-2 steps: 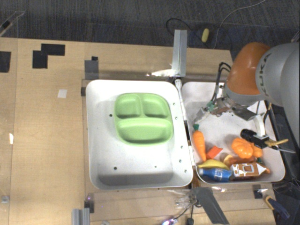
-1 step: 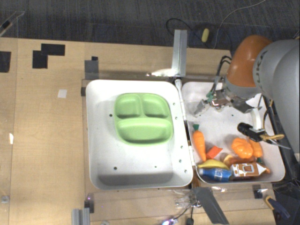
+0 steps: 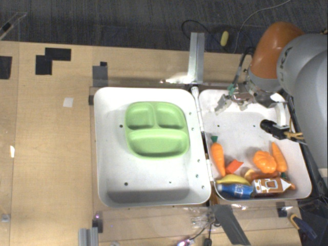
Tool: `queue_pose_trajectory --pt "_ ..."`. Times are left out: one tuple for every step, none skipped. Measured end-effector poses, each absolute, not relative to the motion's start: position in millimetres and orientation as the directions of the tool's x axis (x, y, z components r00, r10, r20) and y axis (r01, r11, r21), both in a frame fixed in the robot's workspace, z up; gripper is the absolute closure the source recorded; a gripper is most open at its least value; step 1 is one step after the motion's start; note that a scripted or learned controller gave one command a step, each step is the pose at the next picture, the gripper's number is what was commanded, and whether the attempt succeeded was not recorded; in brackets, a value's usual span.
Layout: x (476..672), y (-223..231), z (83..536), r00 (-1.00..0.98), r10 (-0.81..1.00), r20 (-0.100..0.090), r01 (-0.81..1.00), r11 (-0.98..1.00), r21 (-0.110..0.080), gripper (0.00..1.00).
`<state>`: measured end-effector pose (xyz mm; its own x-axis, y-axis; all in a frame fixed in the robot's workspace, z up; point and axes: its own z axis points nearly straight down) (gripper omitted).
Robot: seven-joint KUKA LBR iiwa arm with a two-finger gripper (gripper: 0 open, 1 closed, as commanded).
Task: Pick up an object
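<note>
The grey arm [image 3: 302, 70] reaches in from the right, orange band [image 3: 274, 47] showing above the wrist. Its gripper [image 3: 225, 102] hangs low near the right bin's [image 3: 307, 188] far-left corner.

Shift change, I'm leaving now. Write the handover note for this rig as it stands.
Gripper: above the far left corner of the right bin, nothing seen between its fingers; open or shut is unclear.
Things: all in the near half of the right bin. Carrot by the left wall, a second carrot and an orange pumpkin-like toy to the right, a banana, blue item and small carton along the near wall.
Left bin: holds a green divided plate.
Done: nothing picked yet.
Left: descend, grasp one object, lift.
</note>
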<state>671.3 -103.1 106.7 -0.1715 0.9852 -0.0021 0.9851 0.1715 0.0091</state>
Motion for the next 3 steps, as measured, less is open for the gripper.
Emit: queue_pose_trajectory --pt "670.4 -88 88 -0.140 0.990 -0.002 0.990 0.140 0.008 0.00" --pt "625.6 -100 89 -0.190 0.982 -0.002 0.982 0.190 0.010 0.00" --pt "566.8 -91 91 -0.196 0.981 -0.003 0.981 0.196 0.014 0.00"
